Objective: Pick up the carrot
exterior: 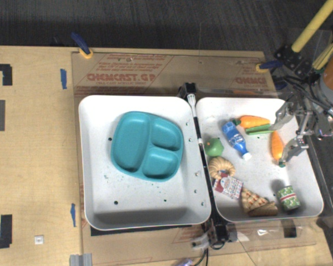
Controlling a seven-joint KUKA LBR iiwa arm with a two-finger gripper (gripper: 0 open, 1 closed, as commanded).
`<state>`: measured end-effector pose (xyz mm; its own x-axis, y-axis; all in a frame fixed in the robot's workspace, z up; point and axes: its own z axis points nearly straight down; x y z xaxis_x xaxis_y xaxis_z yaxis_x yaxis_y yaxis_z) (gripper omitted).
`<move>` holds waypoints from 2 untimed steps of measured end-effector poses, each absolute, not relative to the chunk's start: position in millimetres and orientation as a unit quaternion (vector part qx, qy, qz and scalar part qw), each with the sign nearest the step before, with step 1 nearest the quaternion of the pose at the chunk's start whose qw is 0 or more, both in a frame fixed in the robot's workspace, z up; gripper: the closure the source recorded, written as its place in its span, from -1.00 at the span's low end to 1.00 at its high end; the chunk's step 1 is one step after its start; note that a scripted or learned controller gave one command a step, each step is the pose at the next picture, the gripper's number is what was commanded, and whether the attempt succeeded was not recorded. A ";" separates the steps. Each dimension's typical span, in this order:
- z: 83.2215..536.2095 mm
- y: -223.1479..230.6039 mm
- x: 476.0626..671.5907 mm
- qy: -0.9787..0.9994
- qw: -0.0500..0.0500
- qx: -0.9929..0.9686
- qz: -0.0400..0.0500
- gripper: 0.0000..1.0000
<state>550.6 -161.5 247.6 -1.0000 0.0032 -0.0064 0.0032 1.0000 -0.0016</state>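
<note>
Hovering spread-fingered gripper (291,132) beside the carrot (254,121); needing centring over its orange body before closing, avoiding the blue bottle (236,139).

Even overhead light fills the room, bright on the two white bins (94,165), which throw only thin shadows at their lower rims. The picture is slightly soft throughout, with no harsh glare.

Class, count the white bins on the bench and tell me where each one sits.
2. The left bin holds a teal divided plate. The right bin holds the toy foods, including the carrot near its far side.
</note>
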 end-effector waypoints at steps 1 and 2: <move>104.2 -189.1 597.7 0.987 0.003 0.160 0.000 -1.00; 88.6 -221.4 575.8 0.989 0.004 0.147 -0.001 -1.00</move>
